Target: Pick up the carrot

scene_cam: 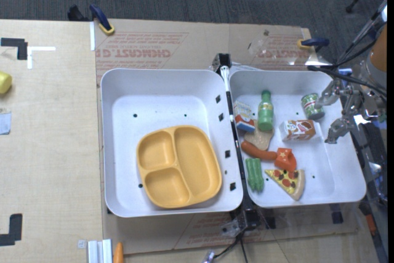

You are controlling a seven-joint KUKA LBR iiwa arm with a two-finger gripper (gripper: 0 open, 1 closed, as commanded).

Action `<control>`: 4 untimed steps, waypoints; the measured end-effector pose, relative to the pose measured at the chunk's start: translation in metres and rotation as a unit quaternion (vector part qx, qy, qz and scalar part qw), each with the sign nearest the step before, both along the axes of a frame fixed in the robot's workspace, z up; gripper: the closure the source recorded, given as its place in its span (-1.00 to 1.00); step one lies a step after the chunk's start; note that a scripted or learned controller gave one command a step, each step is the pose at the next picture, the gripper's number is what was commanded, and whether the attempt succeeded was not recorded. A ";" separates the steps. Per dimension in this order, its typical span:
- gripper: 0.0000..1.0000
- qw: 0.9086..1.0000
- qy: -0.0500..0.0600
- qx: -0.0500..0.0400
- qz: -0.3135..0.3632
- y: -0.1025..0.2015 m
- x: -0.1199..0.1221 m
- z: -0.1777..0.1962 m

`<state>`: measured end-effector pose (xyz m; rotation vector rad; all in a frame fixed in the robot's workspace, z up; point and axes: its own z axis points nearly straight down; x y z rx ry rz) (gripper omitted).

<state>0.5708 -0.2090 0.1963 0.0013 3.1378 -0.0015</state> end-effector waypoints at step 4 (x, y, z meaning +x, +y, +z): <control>1.00 0.980 -0.003 -0.002 0.199 0.118 -0.066 -0.095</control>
